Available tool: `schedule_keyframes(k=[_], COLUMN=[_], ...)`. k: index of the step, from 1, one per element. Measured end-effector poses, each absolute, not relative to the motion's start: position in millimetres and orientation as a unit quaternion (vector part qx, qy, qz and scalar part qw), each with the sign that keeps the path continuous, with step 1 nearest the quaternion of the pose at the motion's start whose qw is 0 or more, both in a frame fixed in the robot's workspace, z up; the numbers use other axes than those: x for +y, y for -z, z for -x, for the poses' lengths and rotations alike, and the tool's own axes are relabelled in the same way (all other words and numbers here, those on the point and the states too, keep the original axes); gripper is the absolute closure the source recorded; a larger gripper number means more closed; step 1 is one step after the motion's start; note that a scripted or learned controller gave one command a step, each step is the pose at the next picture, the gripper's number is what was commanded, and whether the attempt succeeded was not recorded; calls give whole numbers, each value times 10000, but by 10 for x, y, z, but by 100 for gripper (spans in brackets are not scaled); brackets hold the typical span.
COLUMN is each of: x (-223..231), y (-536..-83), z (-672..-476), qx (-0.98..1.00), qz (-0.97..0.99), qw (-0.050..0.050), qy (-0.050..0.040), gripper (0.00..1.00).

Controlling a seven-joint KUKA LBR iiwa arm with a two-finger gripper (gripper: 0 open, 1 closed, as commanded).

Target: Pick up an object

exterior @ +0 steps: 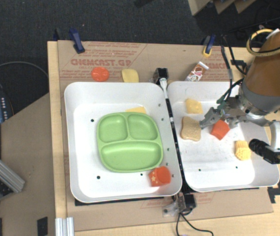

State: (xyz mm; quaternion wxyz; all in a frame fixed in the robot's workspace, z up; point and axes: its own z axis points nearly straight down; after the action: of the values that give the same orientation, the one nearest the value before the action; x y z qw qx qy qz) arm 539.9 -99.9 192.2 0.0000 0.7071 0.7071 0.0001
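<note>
Reaching into the right bin (pixel 258 181), the gripper (pixel 222 118) sits right over an orange block (pixel 220 130). Can't tell if it's open or shut. Looks like the grab step; next: squeeze & lift.

In the right bin (pixel 258 178) we see open white floor along the near side, below the yellow corn piece (pixel 242 150). The red block (pixel 220 130), tan bread slice (pixel 190 130) and yellow chunk (pixel 193 106) crowd its middle. The green divided plate (pixel 129 141) takes most of the left bin (pixel 78 132), leaving narrow margins.
</note>
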Motion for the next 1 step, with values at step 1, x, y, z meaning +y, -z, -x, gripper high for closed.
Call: schedule_keyframes(k=[1], x=[-1560], y=[-801], z=[-5794], qx=[7057], qz=[-7085], qw=[4], qy=[6], gripper=[0])
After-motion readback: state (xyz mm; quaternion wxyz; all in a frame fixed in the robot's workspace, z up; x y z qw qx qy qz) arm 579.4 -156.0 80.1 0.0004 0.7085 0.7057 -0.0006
